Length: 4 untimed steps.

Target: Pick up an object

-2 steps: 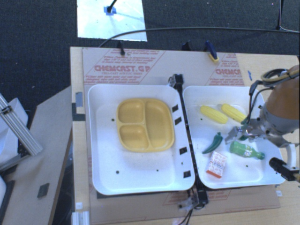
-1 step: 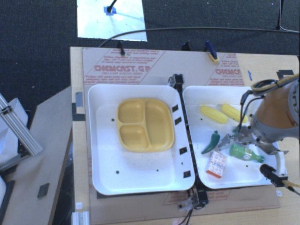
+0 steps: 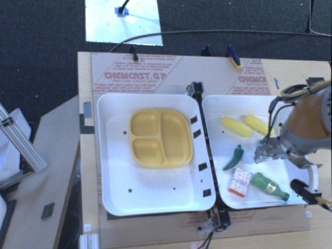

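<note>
Looking down from the fixed camera, the table (image 3: 290, 74) carries two shallow white bins side by side. The left bin (image 3: 111, 154) sits in the centre of the frame, and there's a yellow divided plate (image 3: 158, 138) lying flat in its middle, three compartments showing. Over to the right, the right bin (image 3: 218, 139) holds the loose pieces: two yellow corn cobs, the left corn cob (image 3: 236, 126) and the right corn cob (image 3: 256, 123), lying just beside each other in the bin's upper part. Below them, a green chili pepper (image 3: 234, 158) lies slantwise near the bin's middle. Lower still, a small red-and-white box (image 3: 240, 182) rests by the bottom wall, and just beside it on the right a green bottle (image 3: 270, 186) lies on its side, neck pointing to the lower right. And here's the arm (image 3: 311, 123), orange band and grey body, coming in from the right edge of the frame, with the hand (image 3: 266, 153) low over the right bin, between the corn cobs and the green bottle, just right of the chili pepper. Whether it is apart or together, I cannot tell from here.
</note>
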Available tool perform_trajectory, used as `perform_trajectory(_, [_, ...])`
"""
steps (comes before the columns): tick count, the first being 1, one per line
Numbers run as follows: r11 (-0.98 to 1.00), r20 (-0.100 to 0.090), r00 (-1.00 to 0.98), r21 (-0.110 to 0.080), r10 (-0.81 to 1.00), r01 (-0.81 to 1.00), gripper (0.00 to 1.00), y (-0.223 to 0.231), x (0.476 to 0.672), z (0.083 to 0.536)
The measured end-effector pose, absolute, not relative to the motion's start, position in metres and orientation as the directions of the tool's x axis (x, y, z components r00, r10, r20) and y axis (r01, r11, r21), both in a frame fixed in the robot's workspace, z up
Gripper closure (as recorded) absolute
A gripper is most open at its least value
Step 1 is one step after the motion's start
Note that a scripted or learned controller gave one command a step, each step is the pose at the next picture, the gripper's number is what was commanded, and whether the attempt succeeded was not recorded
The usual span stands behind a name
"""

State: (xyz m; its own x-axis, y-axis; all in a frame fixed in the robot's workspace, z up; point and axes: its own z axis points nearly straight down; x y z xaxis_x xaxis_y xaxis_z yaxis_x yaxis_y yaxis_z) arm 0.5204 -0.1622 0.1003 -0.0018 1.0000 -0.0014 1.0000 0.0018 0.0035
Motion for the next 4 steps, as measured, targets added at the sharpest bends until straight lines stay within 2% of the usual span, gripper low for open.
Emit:
perform_trajectory(1, [-0.001,-0.002,0.001,0.005,1.0,1.0,1.0,-0.169,0.515,0.149])
perform_trajectory(3, [0.005,-0.003,-0.005,0.007,1.0,1.0,1.0,-0.178,0.536,0.251])
perform_trajectory(4, [0.006,-0.002,-0.006,0.006,1.0,1.0,1.0,-0.178,0.537,0.287])
